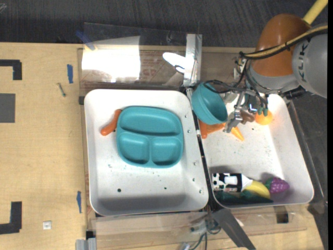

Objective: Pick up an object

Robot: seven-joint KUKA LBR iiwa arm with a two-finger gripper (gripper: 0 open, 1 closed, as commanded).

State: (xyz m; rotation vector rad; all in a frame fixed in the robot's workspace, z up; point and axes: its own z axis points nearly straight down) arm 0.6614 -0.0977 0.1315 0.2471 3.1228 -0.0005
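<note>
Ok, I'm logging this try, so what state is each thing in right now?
teal divided plate: flat, upright, in the left bin.
teal bowl: tipped on its side at the right bin's far-left corner.
hand: low in the right bin, nothing seen between its fingers.
toys: lying along the right bin's near wall.

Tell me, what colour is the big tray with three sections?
Teal, seen in the camera view: the tray in the left bin.
</note>
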